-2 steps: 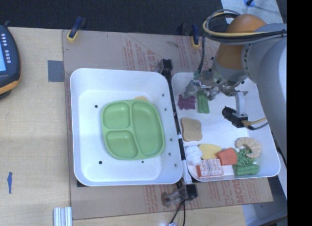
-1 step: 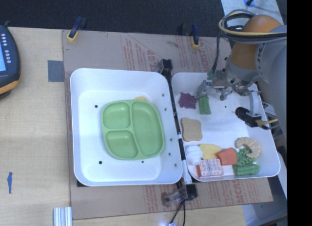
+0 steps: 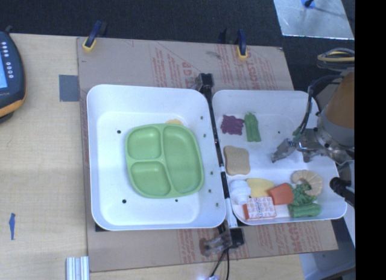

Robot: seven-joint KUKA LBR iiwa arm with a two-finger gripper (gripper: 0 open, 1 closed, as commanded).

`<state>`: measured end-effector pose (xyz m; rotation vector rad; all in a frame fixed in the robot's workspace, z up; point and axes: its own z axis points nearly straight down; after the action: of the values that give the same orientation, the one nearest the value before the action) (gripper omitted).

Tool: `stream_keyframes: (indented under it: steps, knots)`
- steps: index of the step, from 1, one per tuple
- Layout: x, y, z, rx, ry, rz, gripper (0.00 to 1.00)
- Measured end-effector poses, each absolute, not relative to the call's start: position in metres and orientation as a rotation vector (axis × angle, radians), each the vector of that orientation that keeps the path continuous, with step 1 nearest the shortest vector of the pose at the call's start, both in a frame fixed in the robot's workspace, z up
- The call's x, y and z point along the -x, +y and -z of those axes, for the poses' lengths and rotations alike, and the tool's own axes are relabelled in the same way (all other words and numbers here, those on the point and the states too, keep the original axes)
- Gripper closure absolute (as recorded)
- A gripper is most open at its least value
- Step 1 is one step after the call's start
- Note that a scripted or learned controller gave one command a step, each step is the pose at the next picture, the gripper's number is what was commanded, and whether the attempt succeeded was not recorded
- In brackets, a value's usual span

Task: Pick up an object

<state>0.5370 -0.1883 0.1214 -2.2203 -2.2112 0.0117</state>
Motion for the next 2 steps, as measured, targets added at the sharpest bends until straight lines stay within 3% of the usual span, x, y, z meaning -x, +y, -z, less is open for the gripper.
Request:
stream_keyframes:
  steps: [1, 2]
  knots:
    - [-0.607, -0.105, -0.091, 2.205, -2.237, 0.002, 0.00]
    - [-0.659, -0.117, -0.093, 2.215, -2.232, 0.002, 0.00]
